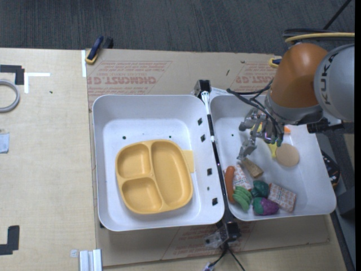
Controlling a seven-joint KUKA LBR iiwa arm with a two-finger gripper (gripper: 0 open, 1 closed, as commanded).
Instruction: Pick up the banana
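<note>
1. The yellow toy banana (pixel 274 149) is mostly hidden. A small yellow bit that looks like it peeks out in the right of the frame, inside the right white plastic bin (pixel 307 180).
2. It lies just beside a round tan egg-shaped toy (pixel 287 156).
3. The metal two-finger gripper (pixel 256 135) hangs right above it, a little to the left. It is not clear whether the gripper is open or closed, or whether it has the banana.
4. To grab well, the gripper should probably sit over the yellow bit, not the egg.
5. More toys crowd the bin's lower part, so a straight lift seems safest.
6. A yellow plastic tray with three parts (pixel 153 176) sits in the left bin, well apart.
</note>
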